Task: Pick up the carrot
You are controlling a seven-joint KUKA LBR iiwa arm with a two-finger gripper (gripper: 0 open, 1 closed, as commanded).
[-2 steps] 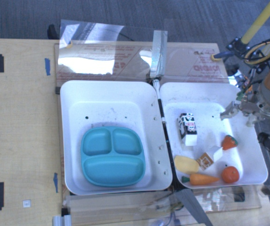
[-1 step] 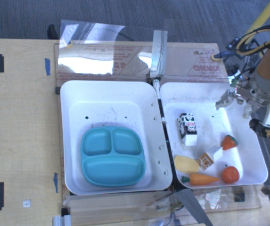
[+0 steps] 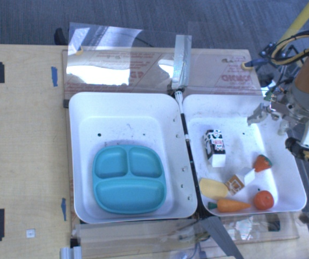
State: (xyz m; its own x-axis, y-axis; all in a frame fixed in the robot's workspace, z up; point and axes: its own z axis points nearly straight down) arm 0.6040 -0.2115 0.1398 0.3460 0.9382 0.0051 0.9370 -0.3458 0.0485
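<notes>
The blue tray [image 3: 128,178] sits in the left bin, the carrot [image 3: 231,204] lies in the near corner of the right bin [image 3: 232,108] beside a yellow piece [image 3: 213,188], and the gripper [image 3: 292,124] hangs over that bin's right rim.

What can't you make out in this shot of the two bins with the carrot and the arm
- Gripper, camera view: small and blurred among wrist parts, so its finger state is unreadable.
- Arm: cut off by the right edge.
- Carrot: its green end sits in shadow at the right bin near wall; contact with the yellow item is unclear.
- Small brown block: too small to identify.
- Cow-patterned carton: print is too small to read.
</notes>
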